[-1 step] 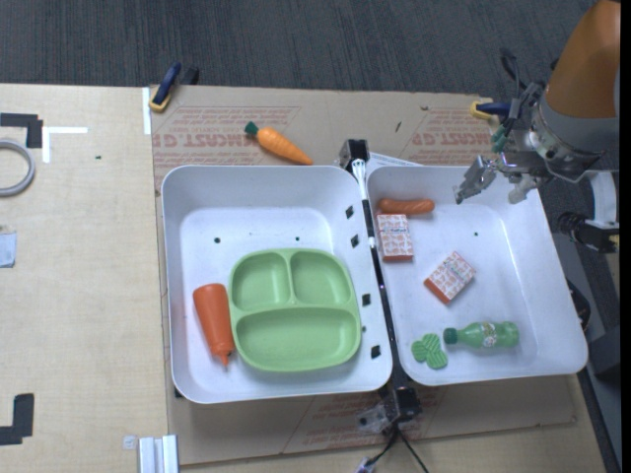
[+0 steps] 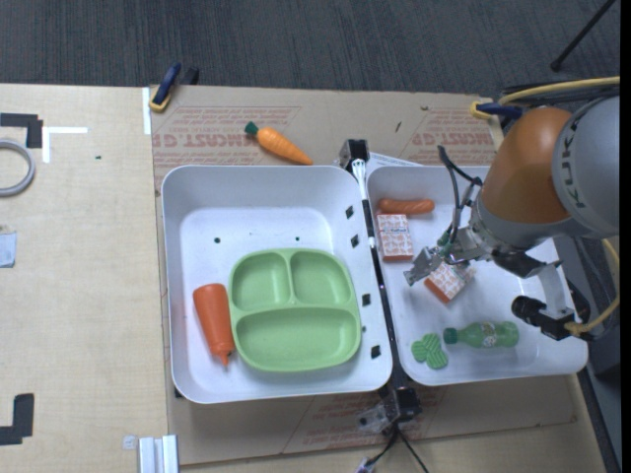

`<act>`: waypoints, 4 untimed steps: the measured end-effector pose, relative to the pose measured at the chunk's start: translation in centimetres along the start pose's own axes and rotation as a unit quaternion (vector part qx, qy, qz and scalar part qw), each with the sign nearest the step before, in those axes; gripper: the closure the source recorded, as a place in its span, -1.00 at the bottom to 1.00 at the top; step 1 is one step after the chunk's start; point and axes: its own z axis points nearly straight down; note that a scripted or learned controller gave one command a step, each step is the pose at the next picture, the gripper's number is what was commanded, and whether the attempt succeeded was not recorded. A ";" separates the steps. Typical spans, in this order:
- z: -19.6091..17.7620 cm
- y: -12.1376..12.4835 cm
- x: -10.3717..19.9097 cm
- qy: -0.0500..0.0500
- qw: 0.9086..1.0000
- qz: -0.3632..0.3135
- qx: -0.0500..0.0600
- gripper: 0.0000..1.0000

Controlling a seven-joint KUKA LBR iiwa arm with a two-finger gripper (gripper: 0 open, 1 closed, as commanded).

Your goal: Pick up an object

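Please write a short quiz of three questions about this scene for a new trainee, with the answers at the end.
1. True or false: the green divided plate lies in the left bin.
2. Which thing lies outside both bins, on the cardboard? A) the small carrot B) the green bottle C) the sausage
3. Fill in: beside the plate, on its left, lies a large orange ____.

Key
1. True.
2. A.
3. Carrot. The gripper is over the right bin, next to a small orange carton.
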 end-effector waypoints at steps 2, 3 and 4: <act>-1.0 0.1 -0.1 -0.001 1.000 0.001 -0.001 -1.00; 1.1 -2.6 -2.1 0.000 0.986 -0.164 0.000 -1.00; 1.2 9.6 -4.2 0.000 0.982 -0.187 0.000 -1.00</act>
